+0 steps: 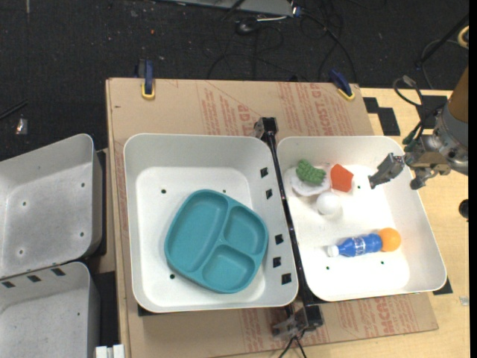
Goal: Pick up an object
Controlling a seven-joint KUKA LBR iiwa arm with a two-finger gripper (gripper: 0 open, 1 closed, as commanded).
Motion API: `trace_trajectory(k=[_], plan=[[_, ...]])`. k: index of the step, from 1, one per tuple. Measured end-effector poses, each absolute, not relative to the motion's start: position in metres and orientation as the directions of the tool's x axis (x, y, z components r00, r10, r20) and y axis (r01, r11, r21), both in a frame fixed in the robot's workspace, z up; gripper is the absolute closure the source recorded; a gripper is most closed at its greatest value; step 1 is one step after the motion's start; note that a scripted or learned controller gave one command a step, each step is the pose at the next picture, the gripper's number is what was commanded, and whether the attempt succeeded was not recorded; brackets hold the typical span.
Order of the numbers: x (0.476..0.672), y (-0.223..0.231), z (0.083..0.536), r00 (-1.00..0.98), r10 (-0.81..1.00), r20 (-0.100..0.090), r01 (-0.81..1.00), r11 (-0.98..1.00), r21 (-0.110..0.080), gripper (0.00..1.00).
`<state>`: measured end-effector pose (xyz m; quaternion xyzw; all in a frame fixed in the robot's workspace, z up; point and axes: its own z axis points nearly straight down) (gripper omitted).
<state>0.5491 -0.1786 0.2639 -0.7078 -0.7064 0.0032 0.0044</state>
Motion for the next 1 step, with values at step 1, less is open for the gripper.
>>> trace_trajectory(k=[1], plan=[[0.5513, -0.1783, 0.2696, -0.001, 1.0, -0.001, 1.0, 0.001, 0.0, 0.0]])
